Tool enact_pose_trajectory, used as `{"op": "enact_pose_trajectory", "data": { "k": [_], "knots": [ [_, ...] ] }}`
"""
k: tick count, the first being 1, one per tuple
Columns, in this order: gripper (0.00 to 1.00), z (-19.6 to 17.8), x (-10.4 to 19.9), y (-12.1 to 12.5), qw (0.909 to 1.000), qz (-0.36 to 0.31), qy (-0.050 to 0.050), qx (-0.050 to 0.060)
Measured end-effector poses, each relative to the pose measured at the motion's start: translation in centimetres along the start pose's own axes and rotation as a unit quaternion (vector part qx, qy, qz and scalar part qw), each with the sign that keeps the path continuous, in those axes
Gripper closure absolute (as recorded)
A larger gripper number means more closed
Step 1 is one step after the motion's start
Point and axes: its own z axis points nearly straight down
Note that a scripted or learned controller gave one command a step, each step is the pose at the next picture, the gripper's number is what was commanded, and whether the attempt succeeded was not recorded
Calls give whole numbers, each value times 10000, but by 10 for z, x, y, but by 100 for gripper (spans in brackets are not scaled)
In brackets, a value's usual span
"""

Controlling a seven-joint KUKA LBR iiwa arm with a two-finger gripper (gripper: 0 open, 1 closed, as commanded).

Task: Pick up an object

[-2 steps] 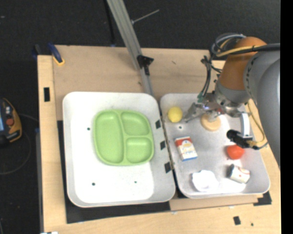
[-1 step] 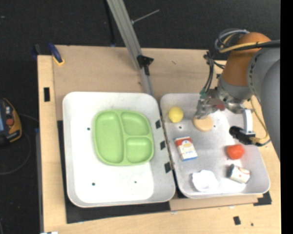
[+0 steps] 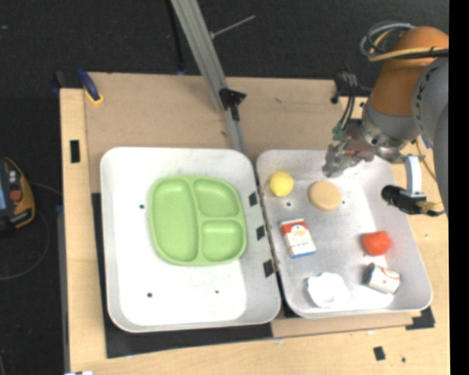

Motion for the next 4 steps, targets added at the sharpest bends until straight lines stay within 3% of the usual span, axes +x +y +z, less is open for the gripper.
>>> {"op": "enact_pose_trajectory", "data": {
  "k": [1,2,3,4],
  "knots": [
    [100,-55,7,-5,10000,2,3,4],
    [100,-108,0,5,10000,-8,-3,-9],
    [100,-121,0,6,10000,-14,2,13],
    [100,-112,41,10,10000,-7,2,29]
  ]
}}
